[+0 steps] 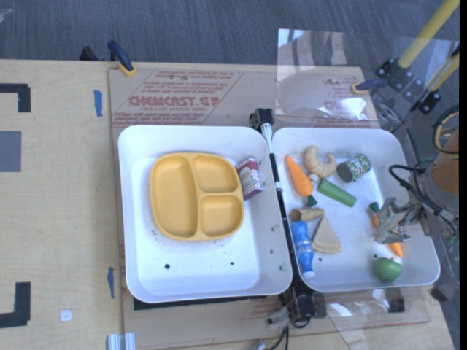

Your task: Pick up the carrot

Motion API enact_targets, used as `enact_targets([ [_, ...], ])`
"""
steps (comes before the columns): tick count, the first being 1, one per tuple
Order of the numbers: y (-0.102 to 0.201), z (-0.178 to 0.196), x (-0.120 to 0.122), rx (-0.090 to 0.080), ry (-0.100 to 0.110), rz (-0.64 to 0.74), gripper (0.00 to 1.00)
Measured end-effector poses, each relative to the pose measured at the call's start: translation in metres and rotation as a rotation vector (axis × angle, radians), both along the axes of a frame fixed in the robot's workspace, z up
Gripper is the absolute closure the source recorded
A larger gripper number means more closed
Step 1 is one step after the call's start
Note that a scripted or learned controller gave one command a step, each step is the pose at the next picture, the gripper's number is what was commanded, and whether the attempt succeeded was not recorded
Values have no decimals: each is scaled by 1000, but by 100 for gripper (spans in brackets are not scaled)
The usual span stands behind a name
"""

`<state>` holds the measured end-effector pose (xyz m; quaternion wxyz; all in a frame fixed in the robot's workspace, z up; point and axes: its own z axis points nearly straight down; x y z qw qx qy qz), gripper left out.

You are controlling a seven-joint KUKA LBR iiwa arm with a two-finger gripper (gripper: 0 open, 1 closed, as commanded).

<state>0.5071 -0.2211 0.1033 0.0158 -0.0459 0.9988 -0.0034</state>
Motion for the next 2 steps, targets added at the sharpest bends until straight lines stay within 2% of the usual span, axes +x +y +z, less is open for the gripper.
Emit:
enact_targets([
  [1, 0, 0, 1, 0, -1, 0, 0],
  [2, 42, -13, -10, 6, 10, -50, 0],
])
